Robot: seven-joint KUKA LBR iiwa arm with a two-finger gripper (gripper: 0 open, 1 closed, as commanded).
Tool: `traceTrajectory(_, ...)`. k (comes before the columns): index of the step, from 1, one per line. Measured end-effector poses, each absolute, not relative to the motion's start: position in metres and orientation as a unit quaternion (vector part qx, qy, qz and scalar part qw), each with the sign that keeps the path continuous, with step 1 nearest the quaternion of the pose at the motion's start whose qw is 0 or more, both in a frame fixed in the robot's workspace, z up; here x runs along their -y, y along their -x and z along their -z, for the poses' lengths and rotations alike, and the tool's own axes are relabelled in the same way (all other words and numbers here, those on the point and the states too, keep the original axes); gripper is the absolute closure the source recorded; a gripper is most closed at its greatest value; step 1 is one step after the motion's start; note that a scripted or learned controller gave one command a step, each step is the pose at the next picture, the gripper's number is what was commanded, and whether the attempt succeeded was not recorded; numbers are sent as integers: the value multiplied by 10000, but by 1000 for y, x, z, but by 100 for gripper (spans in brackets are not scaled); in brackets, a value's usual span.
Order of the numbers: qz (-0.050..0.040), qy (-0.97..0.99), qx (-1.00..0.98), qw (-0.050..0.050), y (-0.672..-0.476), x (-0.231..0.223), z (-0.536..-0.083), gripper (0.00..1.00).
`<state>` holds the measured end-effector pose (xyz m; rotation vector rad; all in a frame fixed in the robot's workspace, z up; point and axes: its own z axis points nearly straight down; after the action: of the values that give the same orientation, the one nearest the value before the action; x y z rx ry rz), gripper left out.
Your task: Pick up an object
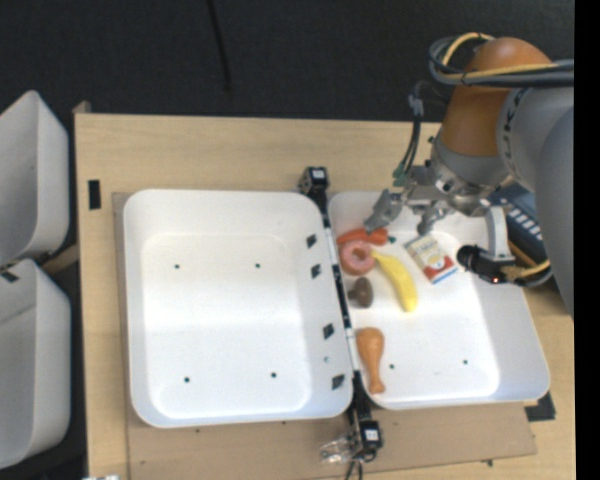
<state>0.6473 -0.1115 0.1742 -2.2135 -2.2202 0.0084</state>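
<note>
— What sits in the right bin point(500, 363), from its left side?
— A pink doughnut point(357, 257), a brown lump point(361, 291), a drumstick point(371, 358), a banana point(397, 279), then a small carton point(431, 259).
— And the end effector point(408, 216)?
— Fingers spread open, holding nothing, above the bin's far end; the doughnut lies just below and left of it.

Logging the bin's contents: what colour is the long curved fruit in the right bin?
Yellow; the banana shows clearly in the camera view.
</note>
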Motion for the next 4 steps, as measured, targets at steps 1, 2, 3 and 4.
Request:
traceTrajectory(1,4,7084,7058,-40,-625,179,-101,0)
traceTrajectory(2,13,7090,7051,-96,-620,143,-108,0)
traceTrajectory(3,36,7062,7079,-108,-600,105,-109,0)
traceTrajectory(4,59,7039,7103,-45,-625,18,-208,0)
